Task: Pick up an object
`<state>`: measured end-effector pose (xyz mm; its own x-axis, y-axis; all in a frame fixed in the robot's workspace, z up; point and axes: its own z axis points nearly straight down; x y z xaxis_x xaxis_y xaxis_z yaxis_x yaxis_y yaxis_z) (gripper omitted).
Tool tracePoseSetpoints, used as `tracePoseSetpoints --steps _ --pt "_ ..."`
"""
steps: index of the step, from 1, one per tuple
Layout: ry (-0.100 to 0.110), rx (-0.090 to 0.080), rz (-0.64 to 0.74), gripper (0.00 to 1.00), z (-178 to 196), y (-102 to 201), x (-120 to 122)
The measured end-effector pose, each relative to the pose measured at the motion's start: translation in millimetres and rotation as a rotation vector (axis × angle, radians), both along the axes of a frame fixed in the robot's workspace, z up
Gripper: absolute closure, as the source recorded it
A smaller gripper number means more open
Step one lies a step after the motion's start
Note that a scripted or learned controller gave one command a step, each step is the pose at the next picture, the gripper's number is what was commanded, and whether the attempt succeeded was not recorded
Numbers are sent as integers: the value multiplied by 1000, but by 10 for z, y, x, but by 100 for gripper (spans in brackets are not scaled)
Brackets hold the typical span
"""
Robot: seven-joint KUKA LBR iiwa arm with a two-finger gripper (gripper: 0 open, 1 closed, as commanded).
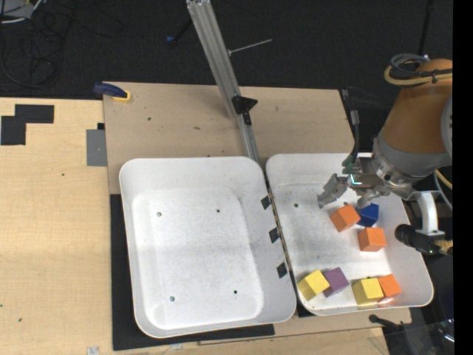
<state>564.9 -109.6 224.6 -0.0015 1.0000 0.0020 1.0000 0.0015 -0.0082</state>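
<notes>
1. Gripper (341, 189) hangs over the right bin (295, 176), fingers spread apart and holding nothing;
2. An orange cube (344, 217) lies just below it, touching a blue cube (368, 214), near the bin's right edge.

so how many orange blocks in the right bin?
3: one orange block just below the hand, one lower right of it, one near the front rim. The arm may hide more.

The wooden bench (185, 124) bears two white bins (140, 198) side by side.
</notes>
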Motion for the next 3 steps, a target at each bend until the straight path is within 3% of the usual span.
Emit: tracePoseSetpoints --steps 1,3 --pt "-5 -1 -3 0 23 -16 6" --pt "1 0 -3 0 -905 8 -81"
